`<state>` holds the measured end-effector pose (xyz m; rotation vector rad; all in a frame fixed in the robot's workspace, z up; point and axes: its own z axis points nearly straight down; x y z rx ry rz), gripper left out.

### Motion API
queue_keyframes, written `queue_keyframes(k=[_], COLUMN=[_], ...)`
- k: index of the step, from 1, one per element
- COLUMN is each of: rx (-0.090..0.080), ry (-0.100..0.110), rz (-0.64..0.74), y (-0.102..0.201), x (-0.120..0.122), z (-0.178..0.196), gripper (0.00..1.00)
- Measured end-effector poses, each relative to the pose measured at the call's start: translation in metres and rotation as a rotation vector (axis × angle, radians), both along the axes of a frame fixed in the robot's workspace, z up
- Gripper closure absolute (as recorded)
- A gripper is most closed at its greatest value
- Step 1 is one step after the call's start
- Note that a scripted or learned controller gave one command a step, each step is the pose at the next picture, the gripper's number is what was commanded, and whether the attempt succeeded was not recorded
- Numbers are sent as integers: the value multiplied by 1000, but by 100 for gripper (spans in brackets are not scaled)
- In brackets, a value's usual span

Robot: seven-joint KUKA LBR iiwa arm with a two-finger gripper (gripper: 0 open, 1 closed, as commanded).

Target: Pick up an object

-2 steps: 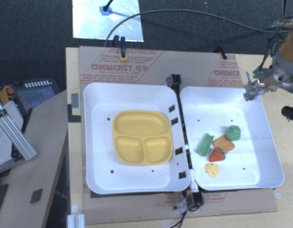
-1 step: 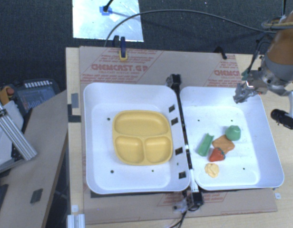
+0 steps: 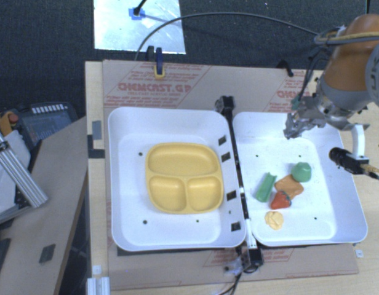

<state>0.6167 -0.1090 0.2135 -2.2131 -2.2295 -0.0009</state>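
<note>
Camera view: the gripper [image 3: 292, 129] is seen above the far edge of the right bin [image 3: 337, 232], apart from every object. Whether it is open or closed cannot be told.

The candidate objects are clustered toward the near middle of the right bin: a green stick [image 3: 265, 187], an orange piece [image 3: 290, 185], a red piece [image 3: 281, 200], a round green piece [image 3: 301, 171] and a pale yellow piece [image 3: 274, 219]. The orange and red pieces appear to touch, with the green stick just beside them.

Risk is judged as follows: a descent into the cluster could catch two pieces at once or push one aside, owing to the close packing. The pale yellow piece, lying apart, is judged the cleaner target.

A yellow divided tray [image 3: 183, 177] is noted in the left bin [image 3: 125, 226]. No obstruction is seen between gripper and cluster.
</note>
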Motion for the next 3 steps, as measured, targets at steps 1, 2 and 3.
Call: queue_keyframes(k=[1,2,3], rx=[0,0,0], ry=[1,2,1], rz=[-1,0,0], y=[47,100,156], x=[-22,-37,-59], z=[11,2,-3], gripper=[100,100,100])
